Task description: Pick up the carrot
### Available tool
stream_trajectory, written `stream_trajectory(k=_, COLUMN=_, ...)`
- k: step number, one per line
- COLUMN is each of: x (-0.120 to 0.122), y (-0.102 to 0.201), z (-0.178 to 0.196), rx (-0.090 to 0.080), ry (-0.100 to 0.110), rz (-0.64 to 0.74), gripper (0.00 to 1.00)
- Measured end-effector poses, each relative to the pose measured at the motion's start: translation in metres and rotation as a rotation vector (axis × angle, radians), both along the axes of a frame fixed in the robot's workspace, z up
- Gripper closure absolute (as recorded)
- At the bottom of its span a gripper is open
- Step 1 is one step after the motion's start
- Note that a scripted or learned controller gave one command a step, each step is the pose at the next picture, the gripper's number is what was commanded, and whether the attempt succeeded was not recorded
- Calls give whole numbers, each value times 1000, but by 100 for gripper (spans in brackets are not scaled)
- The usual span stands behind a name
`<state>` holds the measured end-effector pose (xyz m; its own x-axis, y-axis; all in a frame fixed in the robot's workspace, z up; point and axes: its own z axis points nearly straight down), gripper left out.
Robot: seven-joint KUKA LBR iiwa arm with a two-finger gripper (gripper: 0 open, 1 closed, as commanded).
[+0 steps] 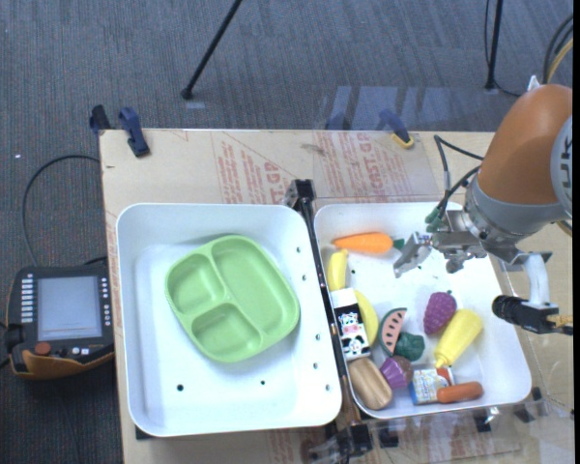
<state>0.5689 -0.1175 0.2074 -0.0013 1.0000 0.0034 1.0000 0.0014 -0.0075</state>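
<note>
The carrot [364, 243], orange with a green stub at its right end, lies on its side at the back of the right bin [518, 380]. My gripper [431, 259] hangs over the same bin just to the right of the carrot's green end. It is open, with one finger [411, 256] near the stub, and nothing sits between the fingers. The grey wrist and orange band rise to the right of it.
Toy food crowds the right bin: a banana [337, 269], a milk carton [349, 324], a watermelon slice [393, 327], purple grapes [440, 309], corn [457, 336] and a bread roll [370, 383]. The left bin [140, 375] holds a green divided plate [232, 296]. A pendant [63, 317] lies left of the bench.
</note>
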Motion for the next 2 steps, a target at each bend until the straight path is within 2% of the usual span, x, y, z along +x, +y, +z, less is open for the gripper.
stream_trajectory(k=1, x=71, y=23, z=-108, rx=0, ry=10, rz=-94, gripper=0)
stream_trajectory(k=2, x=74, y=39, z=-121, rx=-3, ry=4, rz=-413, gripper=0)
